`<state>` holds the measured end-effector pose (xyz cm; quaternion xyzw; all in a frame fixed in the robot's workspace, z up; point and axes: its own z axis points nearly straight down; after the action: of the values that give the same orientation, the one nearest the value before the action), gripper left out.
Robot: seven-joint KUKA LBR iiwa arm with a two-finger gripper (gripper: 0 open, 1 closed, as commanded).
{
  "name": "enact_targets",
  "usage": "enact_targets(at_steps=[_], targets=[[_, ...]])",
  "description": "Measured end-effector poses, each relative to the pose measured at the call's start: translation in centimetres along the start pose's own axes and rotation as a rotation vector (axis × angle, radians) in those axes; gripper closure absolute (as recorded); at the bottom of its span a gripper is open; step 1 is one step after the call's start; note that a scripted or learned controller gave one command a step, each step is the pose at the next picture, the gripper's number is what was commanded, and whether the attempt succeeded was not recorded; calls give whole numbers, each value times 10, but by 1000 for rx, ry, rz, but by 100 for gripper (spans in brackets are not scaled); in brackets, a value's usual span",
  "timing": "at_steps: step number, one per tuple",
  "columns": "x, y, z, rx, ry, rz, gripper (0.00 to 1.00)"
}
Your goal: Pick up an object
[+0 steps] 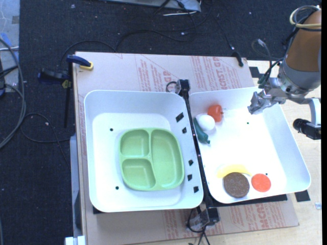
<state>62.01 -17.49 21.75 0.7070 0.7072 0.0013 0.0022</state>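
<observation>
Because the gripper [257, 104] hangs above the far right part of the right bin [291, 152] with nothing between its fingers, the step in hand looks to be the approach to some object. The picture is too small to show if the fingers are apart or together, so I cannot tell.

To do this step well, I think the arm should choose an object that stands free. The orange-red ball [215, 112] is the nearest to the gripper, but it touches or almost touches the white ball [205, 122], and a small teal piece [203, 135] lies just beside that one, close to the wall between the bins. A descent there could push the round things away. The gripper should come down straight over the middle of its target and close only when the fingers are on both sides of it.

In the camera view, the right bin holds also a brown disc [236, 184], a flat orange disc [261, 182] just beside it, and a yellow piece [232, 170] partly under the brown disc, all near the front edge. These flat things may be hard to grip.

The left bin [97, 137] holds one green tray [151, 159] with three compartments, and nothing lies in them.
</observation>
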Motion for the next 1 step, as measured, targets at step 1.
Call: enact_targets(at_steps=[1], targets=[[7, -5, -55, 1, 1, -1, 100]])
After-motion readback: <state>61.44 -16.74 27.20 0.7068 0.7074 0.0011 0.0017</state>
